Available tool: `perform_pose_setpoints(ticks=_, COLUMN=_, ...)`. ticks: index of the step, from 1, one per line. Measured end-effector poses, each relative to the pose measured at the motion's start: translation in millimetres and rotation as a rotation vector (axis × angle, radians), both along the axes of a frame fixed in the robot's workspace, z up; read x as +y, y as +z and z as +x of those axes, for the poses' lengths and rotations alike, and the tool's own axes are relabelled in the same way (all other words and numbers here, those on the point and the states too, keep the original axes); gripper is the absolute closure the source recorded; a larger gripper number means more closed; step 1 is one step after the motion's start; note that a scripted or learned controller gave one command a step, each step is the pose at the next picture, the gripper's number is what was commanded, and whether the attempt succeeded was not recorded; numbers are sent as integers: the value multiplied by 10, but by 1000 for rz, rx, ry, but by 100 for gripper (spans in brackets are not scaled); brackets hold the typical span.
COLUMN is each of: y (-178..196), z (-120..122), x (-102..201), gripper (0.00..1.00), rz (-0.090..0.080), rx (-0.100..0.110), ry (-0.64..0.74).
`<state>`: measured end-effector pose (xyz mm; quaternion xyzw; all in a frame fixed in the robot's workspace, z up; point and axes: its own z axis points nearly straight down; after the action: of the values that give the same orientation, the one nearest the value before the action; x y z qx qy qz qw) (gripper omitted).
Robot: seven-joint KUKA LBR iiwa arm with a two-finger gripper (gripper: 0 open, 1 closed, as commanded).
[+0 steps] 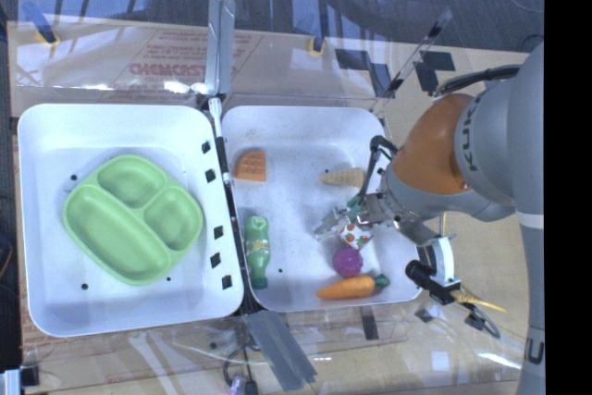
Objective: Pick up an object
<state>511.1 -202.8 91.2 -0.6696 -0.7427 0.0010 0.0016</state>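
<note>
1. Over the right bin (277, 120), toward 3 o'clock, the hand (344, 222) hangs — whether it is open, I cannot tell.
2. Just below it lie a purple ball (348, 261) and a carrot (350, 288) — at 5 o'clock.

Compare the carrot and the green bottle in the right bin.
The carrot is orange with a green tip and lies crosswise near the front wall; the green bottle lies lengthwise along the left wall and bears a label. The bottle looks thicker. Both lie flat in the right bin.
</note>
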Motion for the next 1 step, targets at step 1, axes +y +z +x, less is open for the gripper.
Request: perform_pose_setpoints(ticks=1, y=107, z=9, x=-2, gripper=100, rz=-2, rx=-1, ry=5)
